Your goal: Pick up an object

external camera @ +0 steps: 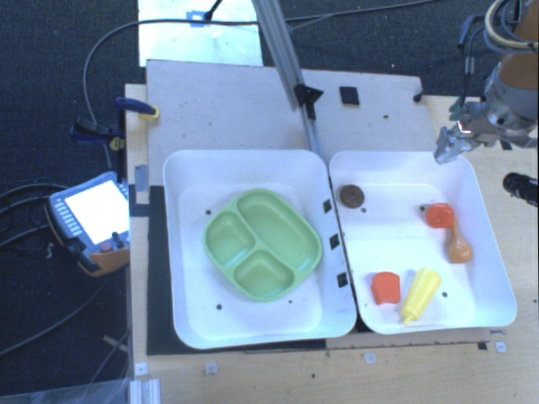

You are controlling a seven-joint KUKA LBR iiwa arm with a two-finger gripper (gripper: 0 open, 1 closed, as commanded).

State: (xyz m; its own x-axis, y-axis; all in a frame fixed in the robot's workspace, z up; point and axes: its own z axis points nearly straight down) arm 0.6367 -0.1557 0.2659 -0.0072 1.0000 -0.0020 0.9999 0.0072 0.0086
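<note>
The right bin holds a brown round disc near its back left corner. An orange spoon-like toy with a red head lies at its right side. A red cup and a yellow bottle lie side by side near the front. My gripper hangs over the bin's back right corner, above the rim and apart from every object. Nothing shows between its fingers.
The left bin bears a green divided plate. A grey pole slants across the back board. Off the bench to the left lie cables and a handheld pendant with a lit screen.
</note>
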